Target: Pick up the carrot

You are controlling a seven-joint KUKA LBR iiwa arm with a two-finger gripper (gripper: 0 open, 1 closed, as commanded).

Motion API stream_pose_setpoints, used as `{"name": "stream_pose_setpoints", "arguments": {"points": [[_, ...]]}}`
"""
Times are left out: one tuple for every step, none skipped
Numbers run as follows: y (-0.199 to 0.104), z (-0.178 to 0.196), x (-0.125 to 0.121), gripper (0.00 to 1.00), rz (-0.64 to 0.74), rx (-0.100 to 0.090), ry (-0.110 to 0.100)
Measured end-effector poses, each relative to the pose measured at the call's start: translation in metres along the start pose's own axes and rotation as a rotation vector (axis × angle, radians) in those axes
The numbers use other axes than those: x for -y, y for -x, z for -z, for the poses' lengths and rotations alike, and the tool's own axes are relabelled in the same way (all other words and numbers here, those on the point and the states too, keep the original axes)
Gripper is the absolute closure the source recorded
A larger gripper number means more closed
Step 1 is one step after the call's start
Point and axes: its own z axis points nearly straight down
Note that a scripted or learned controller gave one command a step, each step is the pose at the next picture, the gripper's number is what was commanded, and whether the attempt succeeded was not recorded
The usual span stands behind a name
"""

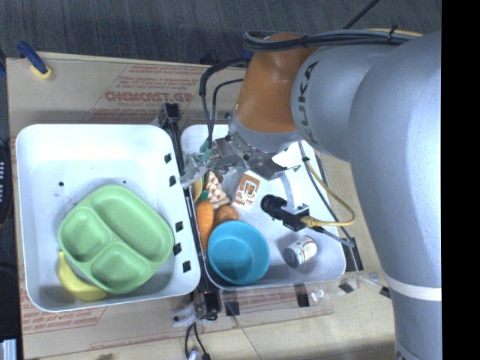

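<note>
Reached in from the right, over the right-hand bin [330, 272]; gripper [212, 158] hung low near the bin's left wall, just above the top of the carrot [204, 217]; could not tell its state, hidden under the wrist and cabling.

Judged as the approach to the grasp, nothing yet lifted. Best done by descending straight over the carrot's middle, closing across its narrow width rather than along its length; tight quarters, since carrot lay against the divider wall on one side, touching a blue bowl [238, 252] at its lower end, with a brownish round item [227, 214] just beside; risk of pinching the bowl rim or the wall instead; a slow close and a short test lift advisable.

Carrot itself: orange, slender, tapered, lying lengthwise along the left wall of the right bin, green stub toward the gripper, lower end partly hidden by the bowl.

Elsewhere in that bin: a small can [300, 251], a printed card [246, 190]; in the left bin [45, 148], a green divided plate [116, 236] over a yellow object [75, 285].
</note>
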Motion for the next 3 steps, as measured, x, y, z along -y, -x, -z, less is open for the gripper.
{"name": "stream_pose_setpoints", "arguments": {"points": [[-0.04, -0.012, 0.086, 0.0, 0.144, 0.0, 0.001], [0.041, -0.01, 0.064, 0.0, 0.163, 0.006, 0.007], [0.01, -0.01, 0.038, 0.0, 0.014, 0.004, 0.007]]}}
